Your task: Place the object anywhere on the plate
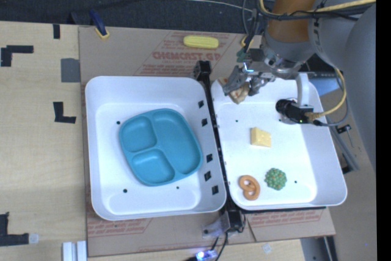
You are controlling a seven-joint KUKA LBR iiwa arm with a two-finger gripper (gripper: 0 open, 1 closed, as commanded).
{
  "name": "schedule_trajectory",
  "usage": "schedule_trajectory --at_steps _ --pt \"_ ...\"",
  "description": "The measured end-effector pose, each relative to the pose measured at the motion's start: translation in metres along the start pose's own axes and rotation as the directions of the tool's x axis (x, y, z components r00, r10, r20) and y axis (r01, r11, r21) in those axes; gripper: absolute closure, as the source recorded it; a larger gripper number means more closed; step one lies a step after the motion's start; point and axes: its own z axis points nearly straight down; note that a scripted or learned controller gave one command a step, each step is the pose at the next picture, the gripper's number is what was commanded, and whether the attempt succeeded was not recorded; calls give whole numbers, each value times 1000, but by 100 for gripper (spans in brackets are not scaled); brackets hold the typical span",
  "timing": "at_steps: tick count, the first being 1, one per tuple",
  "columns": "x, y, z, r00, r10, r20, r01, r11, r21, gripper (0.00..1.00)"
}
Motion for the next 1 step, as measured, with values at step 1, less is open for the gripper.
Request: schedule_trajectory --at_steps 1 --pt "47 -14 8 1000 1 1 -1 1000 1 100"
